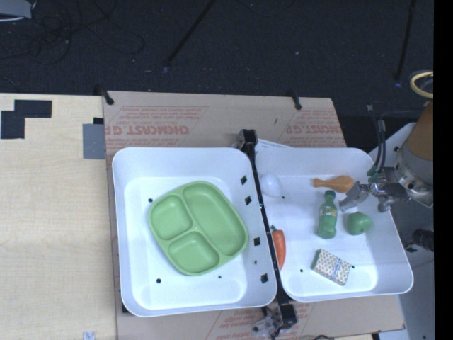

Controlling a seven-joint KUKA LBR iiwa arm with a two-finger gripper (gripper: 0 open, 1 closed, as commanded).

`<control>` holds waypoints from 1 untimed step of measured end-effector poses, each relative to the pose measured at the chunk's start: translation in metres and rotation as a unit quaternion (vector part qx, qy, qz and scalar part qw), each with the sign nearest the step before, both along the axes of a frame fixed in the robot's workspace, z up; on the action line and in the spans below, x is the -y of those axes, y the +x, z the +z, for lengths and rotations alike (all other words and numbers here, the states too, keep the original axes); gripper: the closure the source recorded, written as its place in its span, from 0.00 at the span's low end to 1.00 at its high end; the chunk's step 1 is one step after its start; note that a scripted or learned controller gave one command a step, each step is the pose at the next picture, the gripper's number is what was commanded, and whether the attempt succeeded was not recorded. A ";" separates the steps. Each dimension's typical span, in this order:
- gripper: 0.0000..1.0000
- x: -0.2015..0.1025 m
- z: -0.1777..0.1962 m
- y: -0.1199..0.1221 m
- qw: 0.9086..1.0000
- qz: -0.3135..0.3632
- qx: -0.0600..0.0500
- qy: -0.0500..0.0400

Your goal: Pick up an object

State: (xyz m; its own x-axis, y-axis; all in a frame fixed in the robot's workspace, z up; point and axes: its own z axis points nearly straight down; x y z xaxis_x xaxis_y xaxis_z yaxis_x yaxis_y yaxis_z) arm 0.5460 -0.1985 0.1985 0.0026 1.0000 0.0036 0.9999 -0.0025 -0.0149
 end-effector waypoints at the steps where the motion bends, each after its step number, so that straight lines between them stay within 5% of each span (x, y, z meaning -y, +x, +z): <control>1: 0.00 0.000 0.007 0.003 1.000 0.001 0.006 -0.001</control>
State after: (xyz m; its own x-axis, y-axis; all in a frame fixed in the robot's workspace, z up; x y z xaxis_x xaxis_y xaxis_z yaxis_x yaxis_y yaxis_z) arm 0.5489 -0.1986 0.2053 0.0003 1.0000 0.0014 1.0000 -0.0003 -0.0032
